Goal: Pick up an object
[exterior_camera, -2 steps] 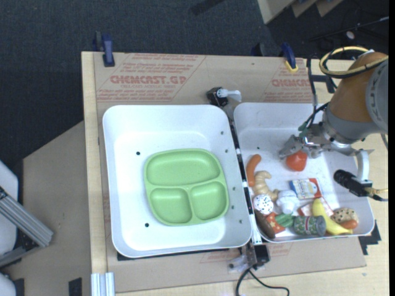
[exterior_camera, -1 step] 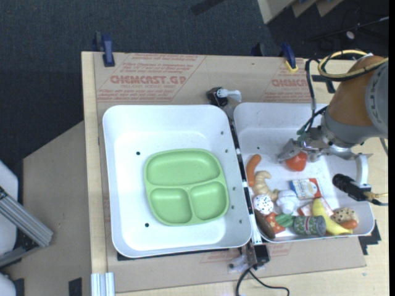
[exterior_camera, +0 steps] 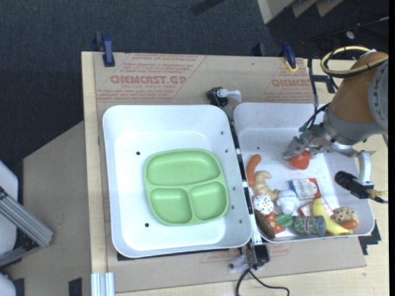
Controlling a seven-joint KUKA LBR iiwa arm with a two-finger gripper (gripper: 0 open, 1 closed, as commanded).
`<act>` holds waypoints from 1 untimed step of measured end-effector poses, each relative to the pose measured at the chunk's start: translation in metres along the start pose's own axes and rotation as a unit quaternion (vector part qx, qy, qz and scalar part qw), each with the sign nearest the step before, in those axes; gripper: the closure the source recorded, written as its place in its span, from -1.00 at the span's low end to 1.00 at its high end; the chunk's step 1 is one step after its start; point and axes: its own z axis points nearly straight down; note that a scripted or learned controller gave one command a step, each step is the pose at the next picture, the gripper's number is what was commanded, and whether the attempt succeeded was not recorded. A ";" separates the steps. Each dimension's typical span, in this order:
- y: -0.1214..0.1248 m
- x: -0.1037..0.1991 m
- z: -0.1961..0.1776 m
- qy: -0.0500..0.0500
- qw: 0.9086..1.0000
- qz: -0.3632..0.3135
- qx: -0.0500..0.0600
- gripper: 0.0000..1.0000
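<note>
Hand [exterior_camera: 300,153] at red object [exterior_camera: 300,160]

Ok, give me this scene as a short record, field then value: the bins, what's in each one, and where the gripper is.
left bin: shallow white bin holding a light green three-compartment plastic tray
right bin: shallow white bin with small toy foods heaped along its near side
items seen: orange carrot-shaped toy, yellow banana-shaped toy, white dice with dots
gripper: gripper low over the right bin's far half
at the gripper: small red-orange rounded toy at its tip; grasp cannot be confirmed
</note>
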 end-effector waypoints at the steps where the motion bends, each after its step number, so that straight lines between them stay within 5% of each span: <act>1: -0.013 0.127 -0.095 0.002 1.000 -0.007 -0.004 1.00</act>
